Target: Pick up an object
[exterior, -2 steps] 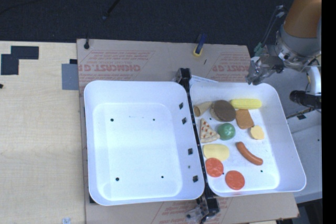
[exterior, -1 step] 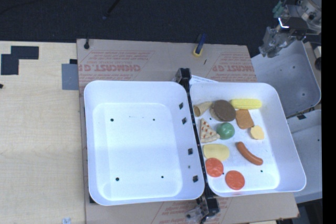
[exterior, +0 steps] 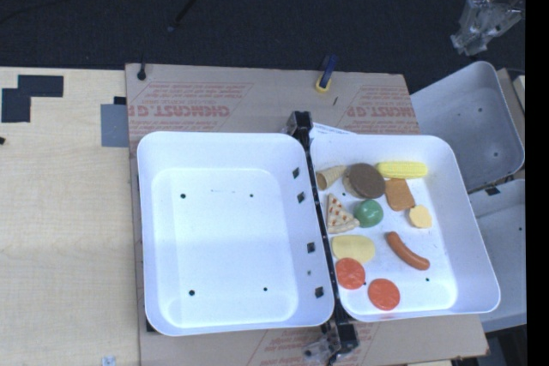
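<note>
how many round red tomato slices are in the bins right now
2, both in the right bin near its front edge: one red slice just below the yellow piece, the other beside it, nearer the front rim. None looks hidden.

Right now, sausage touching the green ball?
Apart. The camera view shows bare white bin floor between the sausage and the green ball; the sausage lies lower right of the ball.

White bins (exterior: 154, 184) hold a yellow corn (exterior: 402, 170) and a green ball (exterior: 370, 213).
</note>
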`<state>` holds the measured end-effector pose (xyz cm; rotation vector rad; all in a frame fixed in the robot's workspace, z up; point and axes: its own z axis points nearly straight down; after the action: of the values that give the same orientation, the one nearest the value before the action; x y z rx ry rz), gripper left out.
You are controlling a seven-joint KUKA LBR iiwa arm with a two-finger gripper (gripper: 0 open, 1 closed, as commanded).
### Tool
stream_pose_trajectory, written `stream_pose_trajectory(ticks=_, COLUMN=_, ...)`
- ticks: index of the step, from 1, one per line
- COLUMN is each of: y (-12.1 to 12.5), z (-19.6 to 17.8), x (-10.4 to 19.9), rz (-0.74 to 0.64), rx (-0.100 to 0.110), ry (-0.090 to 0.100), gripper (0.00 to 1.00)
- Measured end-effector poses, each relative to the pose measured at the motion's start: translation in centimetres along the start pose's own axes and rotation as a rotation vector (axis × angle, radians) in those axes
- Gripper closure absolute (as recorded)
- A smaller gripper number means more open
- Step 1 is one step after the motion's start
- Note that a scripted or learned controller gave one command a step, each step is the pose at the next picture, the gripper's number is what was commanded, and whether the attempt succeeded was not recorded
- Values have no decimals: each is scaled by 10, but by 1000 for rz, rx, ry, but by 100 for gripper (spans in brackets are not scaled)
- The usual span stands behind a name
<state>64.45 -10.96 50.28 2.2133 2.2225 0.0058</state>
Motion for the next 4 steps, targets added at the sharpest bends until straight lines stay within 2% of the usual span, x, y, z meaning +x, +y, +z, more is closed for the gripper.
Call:
stream_pose_trajectory(ticks=1, y=0, z=-36, x=-24, rz=5, rx=6, ry=1, gripper=100)
stream_pose_trajectory(ticks=2, y=-2, z=-34, x=-79, rz=7, rx=8, ry=0, gripper=100)
stream_pose_trajectory(ticks=3, y=-8, z=-34, x=-104, rz=6, rx=7, ry=1, gripper=100)
stream_pose_trajectory(ticks=4, y=-35, z=221, x=-81, rz=7, rx=20, ry=6, gripper=100)
